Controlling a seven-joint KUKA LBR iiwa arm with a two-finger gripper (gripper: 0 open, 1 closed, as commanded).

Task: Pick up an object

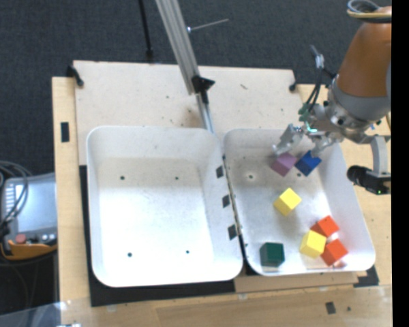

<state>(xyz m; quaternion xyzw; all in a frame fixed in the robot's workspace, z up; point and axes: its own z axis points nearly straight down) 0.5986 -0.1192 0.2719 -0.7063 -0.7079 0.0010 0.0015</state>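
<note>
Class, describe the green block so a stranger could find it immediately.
Look in the right-hand bin, along its near edge. The green block sits alone in the corner beside the divide between the bins. It is the only green, darkest cube there.

- The arm (365, 67) has a rounded, smooth body, with a wide orange band on the upper part.
- Under the band there is a grey section, and then a lighter metal ring at the wrist.
- Thin dark cables run along the left side of the wrist.
- The gripper (301, 142) is small, made of light grey metal with some dark parts.
- A small green-blue light shows near the top of the gripper.
</note>
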